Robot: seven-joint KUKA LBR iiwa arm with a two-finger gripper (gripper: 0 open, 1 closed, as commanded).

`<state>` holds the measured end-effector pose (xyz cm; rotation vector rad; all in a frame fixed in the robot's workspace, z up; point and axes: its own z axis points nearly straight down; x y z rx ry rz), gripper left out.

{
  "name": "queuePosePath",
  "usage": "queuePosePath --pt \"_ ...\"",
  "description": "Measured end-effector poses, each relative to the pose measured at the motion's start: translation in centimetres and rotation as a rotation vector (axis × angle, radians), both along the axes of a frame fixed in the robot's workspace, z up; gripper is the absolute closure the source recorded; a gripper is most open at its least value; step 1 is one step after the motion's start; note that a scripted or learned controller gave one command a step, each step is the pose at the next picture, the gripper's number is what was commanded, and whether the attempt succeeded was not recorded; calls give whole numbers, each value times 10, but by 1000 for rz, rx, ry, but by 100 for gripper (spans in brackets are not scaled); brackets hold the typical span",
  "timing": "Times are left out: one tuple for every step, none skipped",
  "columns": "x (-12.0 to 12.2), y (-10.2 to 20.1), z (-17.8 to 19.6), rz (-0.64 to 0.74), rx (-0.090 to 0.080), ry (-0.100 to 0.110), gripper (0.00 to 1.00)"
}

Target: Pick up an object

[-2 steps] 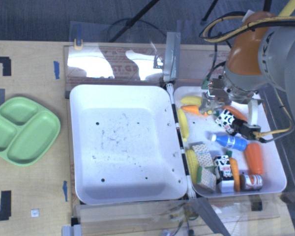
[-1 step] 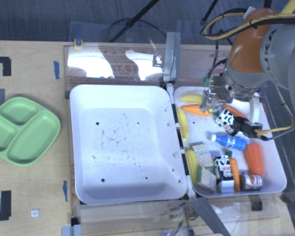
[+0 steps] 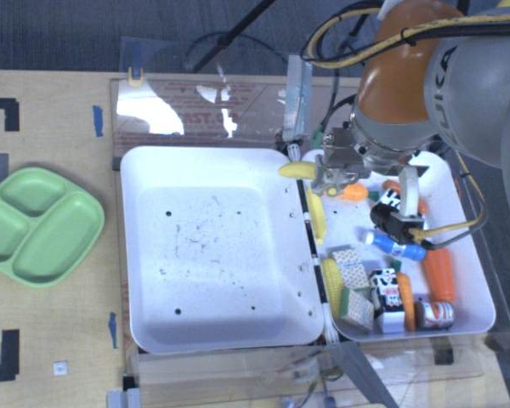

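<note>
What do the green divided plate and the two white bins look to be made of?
Green divided plate: likely molded plastic, matte, with soft rounded rims and even colour. Left bin and right bin: probably thin formed plastic, smooth semi-gloss with rounded corners; the left one's floor shows scuffs.

Letters run up the grey arm (image 3: 472, 75) beside its orange band (image 3: 399, 58), cut off at the edge, too partial to read.
</note>
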<state>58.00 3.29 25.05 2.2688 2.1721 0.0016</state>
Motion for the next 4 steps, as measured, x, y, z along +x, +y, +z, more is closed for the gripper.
queuePosePath --pt "-42 -43 -67 -70 0 3 100" --pt "22 -57 -58 -485 -1 2 100" --pt "87 -50 -54 -550 -1 2 100" --pt "86 -56 -66 -1146 -1 3 100"
